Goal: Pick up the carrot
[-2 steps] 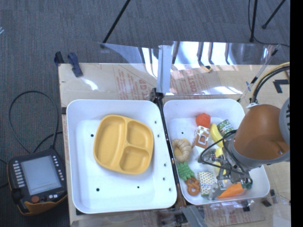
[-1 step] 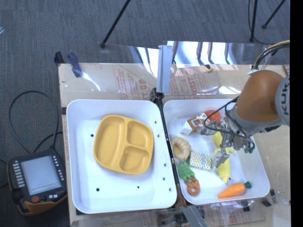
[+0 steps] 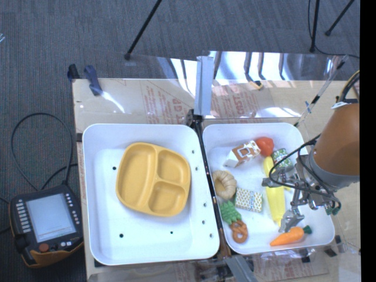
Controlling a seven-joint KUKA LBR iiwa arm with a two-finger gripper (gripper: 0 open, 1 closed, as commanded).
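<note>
The carrot (image 3: 286,237) is orange with a green top and lies flat near the front right corner of the right bin (image 3: 320,239), its tip pointing left. My gripper (image 3: 291,218) hangs from the grey and orange arm at the right, just above the carrot's middle and close to it. Nothing shows as held in it. A long yellow toy vegetable (image 3: 274,197) lies just left of the gripper.
Also in the right bin are a red tomato (image 3: 265,145), a small carton (image 3: 245,152), a bagel (image 3: 224,184), a patterned packet (image 3: 249,200), a green leafy toy (image 3: 230,212) and a pretzel (image 3: 239,232). A yellow divided plate (image 3: 154,180) lies in the left bin (image 3: 100,228).
</note>
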